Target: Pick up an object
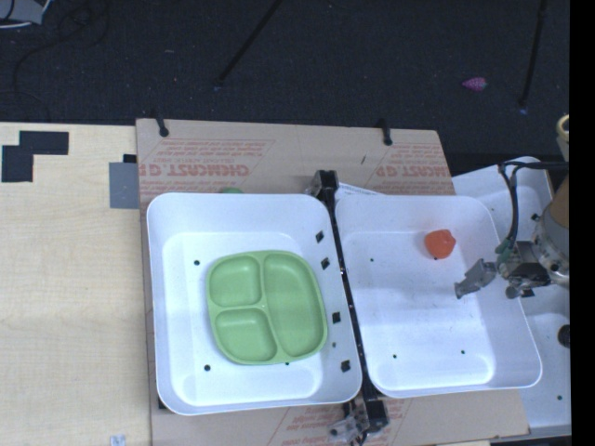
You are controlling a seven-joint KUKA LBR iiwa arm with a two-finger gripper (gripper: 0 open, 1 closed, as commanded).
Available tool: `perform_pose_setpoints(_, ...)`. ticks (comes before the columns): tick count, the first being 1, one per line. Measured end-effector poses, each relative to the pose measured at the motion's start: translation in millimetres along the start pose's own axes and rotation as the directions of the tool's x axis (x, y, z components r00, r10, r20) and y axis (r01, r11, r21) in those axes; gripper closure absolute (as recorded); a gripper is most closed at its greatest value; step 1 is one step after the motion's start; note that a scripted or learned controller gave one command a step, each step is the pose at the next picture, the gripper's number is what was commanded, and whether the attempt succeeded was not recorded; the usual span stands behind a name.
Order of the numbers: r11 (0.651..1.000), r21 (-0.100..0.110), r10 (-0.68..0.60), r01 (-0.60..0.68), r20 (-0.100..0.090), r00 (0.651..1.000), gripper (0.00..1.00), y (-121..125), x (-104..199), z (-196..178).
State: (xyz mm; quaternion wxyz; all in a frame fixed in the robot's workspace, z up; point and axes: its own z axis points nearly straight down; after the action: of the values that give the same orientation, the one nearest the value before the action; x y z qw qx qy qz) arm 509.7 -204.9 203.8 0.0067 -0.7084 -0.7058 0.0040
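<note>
A small orange-red object [441,243] lies in the right bin [409,379], near its far right corner. My gripper [494,284] hangs over the right side of that bin, just right of and nearer than the object, and apart from it. Its two grey fingers [473,280] are spread open with nothing between them. The arm enters from the right edge of the view.
A green three-compartment plate [267,306] lies in the middle of the left bin [177,249]. A black divider [339,286] runs between the two bins. Cardboard sheets sit under and behind the bins, with a wooden bench top at the left.
</note>
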Motion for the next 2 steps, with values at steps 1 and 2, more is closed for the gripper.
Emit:
perform_pose_setpoints(1,1.000,-0.014,-0.004,0.004,0.004,1.000,0.00,3,0,-7)
perform_pose_setpoints(2,1.000,-0.007,-0.004,0.004,0.001,1.000,0.00,3,2,57)
